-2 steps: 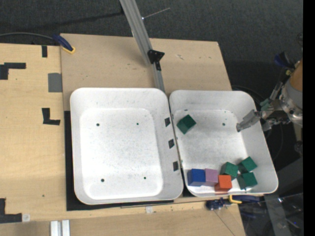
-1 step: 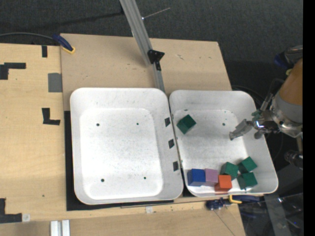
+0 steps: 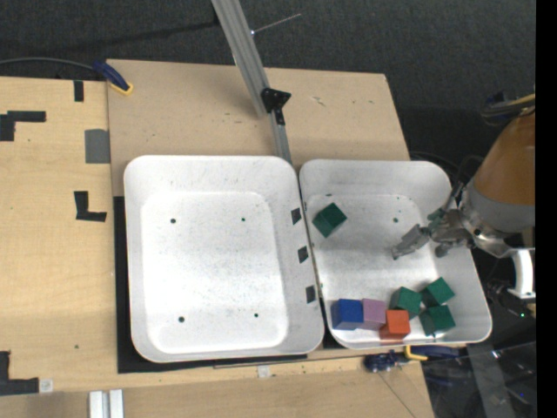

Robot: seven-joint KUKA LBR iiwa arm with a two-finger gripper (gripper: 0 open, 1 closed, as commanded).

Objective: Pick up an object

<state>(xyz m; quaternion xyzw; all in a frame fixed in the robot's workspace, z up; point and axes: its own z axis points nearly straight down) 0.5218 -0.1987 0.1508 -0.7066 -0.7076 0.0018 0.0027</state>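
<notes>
A: The jaws [image 3: 407,247] hang low over the right bin [image 3: 365,177]; I can't tell how they are set, and nothing shows between them.

B: The nearest object?

A: The green block [image 3: 329,219], apart to the left; the other blocks [image 3: 392,312] crowd the near corner.

B: Risk?

A: Closing on bare floor, I'd judge. Wooden counter [image 3: 191,103], dark floor beyond.

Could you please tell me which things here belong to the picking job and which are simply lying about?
Belonging to the job:
- gripper
- right bin
- lone green block
- blue block
- lilac block
- orange block
- three green blocks

Just lying about:
- left bin
- metal bar
- blue-and-yellow clamp
</notes>
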